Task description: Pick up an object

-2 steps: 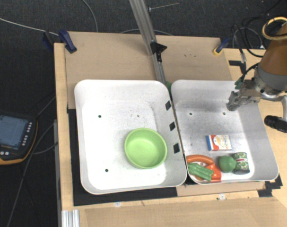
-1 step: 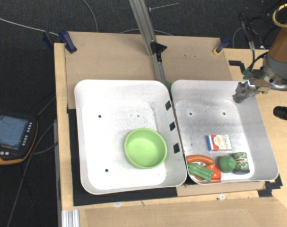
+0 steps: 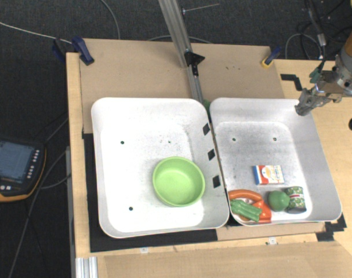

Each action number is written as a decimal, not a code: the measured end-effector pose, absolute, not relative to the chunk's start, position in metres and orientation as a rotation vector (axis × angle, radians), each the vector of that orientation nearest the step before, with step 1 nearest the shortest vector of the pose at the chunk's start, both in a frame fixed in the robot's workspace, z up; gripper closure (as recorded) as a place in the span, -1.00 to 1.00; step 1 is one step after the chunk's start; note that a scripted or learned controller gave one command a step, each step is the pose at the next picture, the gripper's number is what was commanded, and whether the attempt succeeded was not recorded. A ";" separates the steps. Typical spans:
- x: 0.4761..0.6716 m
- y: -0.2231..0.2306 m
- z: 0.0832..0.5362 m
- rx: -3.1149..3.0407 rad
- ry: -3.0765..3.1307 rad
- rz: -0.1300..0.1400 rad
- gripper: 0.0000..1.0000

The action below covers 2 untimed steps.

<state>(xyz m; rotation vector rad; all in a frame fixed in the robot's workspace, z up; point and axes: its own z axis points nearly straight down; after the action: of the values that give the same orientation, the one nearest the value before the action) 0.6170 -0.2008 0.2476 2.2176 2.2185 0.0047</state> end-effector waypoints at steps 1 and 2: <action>0.609 -0.147 0.236 2.217 2.227 0.002 1.00; 0.595 -0.090 0.230 2.217 2.228 0.002 1.00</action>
<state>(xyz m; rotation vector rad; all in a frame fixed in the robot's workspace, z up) 0.5946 -0.0898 0.2296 2.2168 2.2276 0.0015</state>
